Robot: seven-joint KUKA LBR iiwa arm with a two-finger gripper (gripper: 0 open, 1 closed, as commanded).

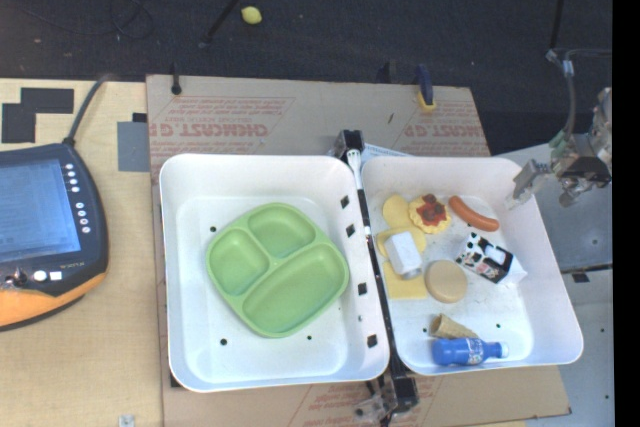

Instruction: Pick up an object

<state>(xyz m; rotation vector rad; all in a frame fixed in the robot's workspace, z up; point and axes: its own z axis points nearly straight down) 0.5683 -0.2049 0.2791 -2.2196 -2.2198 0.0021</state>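
The right bin (560, 315) holds several toy foods. Among them are a red sausage (473, 211), a small pizza piece (430, 213), a white cylinder (404, 253) on a yellow slice (400, 285), and a tan round biscuit (446, 281). It also holds a black-and-white packet (486, 258), a cone (455, 326) and a blue bottle (465, 351). My gripper (570, 171) hangs at the view's right edge, just outside the bin's far right corner and apart from every object. Nothing shows in its grasp.
The left bin (190, 335) carries a green divided plate (278, 267). A black divider rail (366, 255) runs between the bins. A tablet (40, 215) lies on the bench at far left. A small yellow ball (251, 14) rests on the dark floor behind.
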